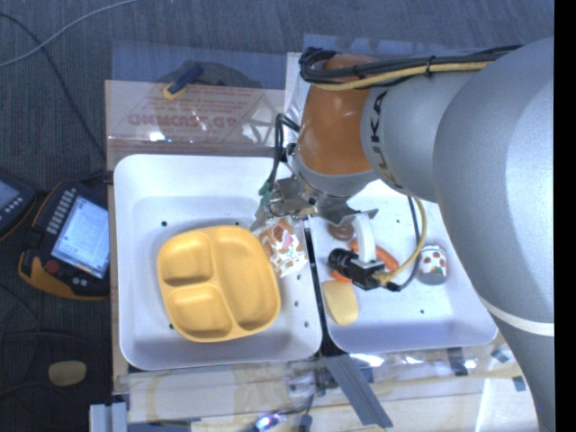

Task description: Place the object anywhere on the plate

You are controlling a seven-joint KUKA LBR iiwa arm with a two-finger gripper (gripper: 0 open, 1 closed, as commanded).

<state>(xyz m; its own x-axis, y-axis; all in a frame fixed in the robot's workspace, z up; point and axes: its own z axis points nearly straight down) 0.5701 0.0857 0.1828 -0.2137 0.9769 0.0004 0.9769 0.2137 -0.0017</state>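
Tool (286,207) sits mid-frame over divider between bins, can't tell what it's doing tbh. White-and-orange patterned object (285,246) right below it, touching yellow plate's (217,282) right rim, maybe hanging from tool, hard to say. Plate in left bin (135,241). Tan oval thing (341,302) and carrot (378,255) in right bin (450,318).

Two white bins sit side by side: the left bin (135,205) and the right bin (450,322). The left bin holds one yellow plate (216,282) with three compartments. One patterned packet (284,246) hangs just right of the plate. Right of the plate, in the right bin, lie one tan piece (341,302), one orange carrot (382,256) and one spotted grey object (433,264).
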